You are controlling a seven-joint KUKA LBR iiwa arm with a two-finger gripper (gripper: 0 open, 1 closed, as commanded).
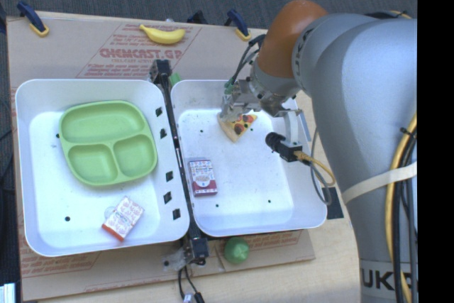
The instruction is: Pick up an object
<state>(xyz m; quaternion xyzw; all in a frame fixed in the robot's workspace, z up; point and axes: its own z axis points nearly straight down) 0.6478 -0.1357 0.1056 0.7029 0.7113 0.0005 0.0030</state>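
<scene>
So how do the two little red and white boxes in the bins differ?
The box in the right bin lies near the divider, almost square to the bin; the box in the left bin lies tilted, below the green tray, and looks more orange. Both lie flat, similar in size.

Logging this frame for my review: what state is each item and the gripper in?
gripper: down in the right bin, over the pizza slice
pizza slice toy: flat on bin floor
red card box: flat, right bin
green tray: upright, left bin
snack packet: flat, left bin

Pincer [236, 112] seemingly over pizza slice [237, 127]
</scene>
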